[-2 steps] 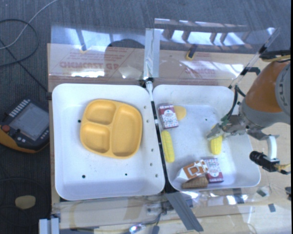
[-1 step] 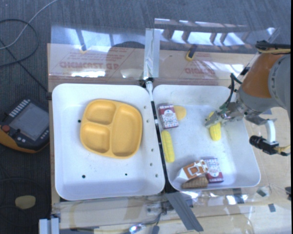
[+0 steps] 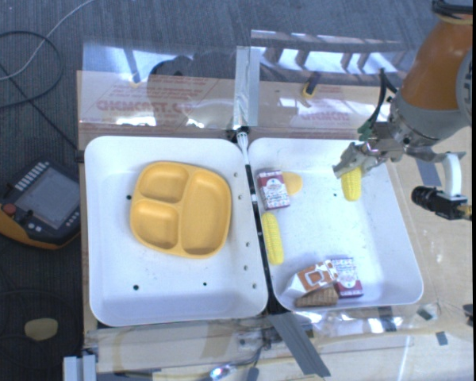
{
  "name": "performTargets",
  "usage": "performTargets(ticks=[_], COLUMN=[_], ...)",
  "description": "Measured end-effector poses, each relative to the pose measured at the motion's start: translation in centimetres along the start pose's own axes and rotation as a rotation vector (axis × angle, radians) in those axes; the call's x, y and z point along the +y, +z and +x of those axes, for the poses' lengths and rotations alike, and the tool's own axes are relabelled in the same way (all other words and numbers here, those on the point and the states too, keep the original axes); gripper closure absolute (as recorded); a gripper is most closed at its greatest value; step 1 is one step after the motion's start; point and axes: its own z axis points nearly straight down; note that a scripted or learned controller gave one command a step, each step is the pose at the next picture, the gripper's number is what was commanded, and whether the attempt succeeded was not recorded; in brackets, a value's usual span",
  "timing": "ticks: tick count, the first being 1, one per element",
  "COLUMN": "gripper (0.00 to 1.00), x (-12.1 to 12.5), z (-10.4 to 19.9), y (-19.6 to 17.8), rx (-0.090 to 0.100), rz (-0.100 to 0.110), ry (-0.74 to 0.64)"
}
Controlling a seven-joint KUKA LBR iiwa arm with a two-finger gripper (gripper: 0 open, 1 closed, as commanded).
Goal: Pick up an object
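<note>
Tool [image 3: 355,162] hangs over the right white bin [image 3: 397,236], fingers pinching the short yellow plastic corn cob [image 3: 351,185] by its top; that shallow grip looks liable to slip.

My gripper [image 3: 355,162] hangs over right bin [image 3: 397,236] w/ a corn cob [image 3: 351,185] between its fingers. Yellow divided plate [image 3: 181,209] in left bin [image 3: 103,236]. Second cob [image 3: 273,238] by the divider.
</note>
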Motion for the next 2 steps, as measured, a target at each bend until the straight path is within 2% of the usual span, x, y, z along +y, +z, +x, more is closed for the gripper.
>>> performTargets(ticks=[1,2], gripper=[1.00,1.00], x=[-3.4,-0.9], z=[-3.3,7.4], y=[-6.0,2.0], rx=[-0.001,0.002], rz=[0.000,0.005], ry=[0.188,0.271])
